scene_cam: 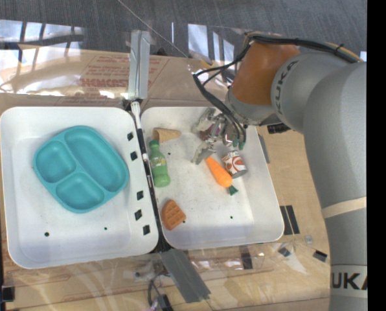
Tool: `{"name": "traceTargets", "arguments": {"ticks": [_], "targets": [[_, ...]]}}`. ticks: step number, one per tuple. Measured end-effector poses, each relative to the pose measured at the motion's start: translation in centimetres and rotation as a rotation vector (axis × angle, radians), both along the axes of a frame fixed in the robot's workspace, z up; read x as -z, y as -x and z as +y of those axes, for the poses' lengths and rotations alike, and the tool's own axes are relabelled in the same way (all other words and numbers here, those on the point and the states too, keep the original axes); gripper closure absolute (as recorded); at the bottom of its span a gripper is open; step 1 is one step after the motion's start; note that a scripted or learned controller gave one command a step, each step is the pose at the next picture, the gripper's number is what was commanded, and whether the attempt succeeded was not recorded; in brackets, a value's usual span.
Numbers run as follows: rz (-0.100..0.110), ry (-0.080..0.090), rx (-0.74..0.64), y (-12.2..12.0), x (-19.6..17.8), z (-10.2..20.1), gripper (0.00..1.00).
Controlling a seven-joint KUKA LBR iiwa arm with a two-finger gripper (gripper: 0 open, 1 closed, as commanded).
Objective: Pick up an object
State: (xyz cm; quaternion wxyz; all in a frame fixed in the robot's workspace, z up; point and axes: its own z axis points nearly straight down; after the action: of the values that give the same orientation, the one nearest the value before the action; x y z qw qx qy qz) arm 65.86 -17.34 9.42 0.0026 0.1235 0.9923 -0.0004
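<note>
The right bin [258, 229] holds a green bottle [158, 164], a tan wedge-shaped piece [167, 134], an orange waffle-like piece [173, 214], an orange carrot [219, 172] and a small red-and-white can [236, 164]. My gripper [215, 148] hangs over the bin's far right part, just above the carrot's top end and beside the can. Its fingers are spread: one metal fingertip [199, 155] points down-left of the carrot, the other sits near the can. Nothing is held between them.
A teal divided plate [81, 167] lies in the left bin [18, 238]. A ridge with black clips [141, 173] separates the two bins. The grey arm [322, 109] covers the bench on the right, beyond the right bin's edge.
</note>
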Motion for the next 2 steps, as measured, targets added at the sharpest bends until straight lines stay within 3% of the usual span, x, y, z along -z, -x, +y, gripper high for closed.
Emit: {"name": "traceTargets", "arguments": {"ticks": [1, 2], "targets": [[0.003, 0.000, -0.073, 11.3, 0.1, -2.1, 0.00], [0.001, 0.000, -0.089, 5.0, 0.0, -3.7, 0.00]]}}
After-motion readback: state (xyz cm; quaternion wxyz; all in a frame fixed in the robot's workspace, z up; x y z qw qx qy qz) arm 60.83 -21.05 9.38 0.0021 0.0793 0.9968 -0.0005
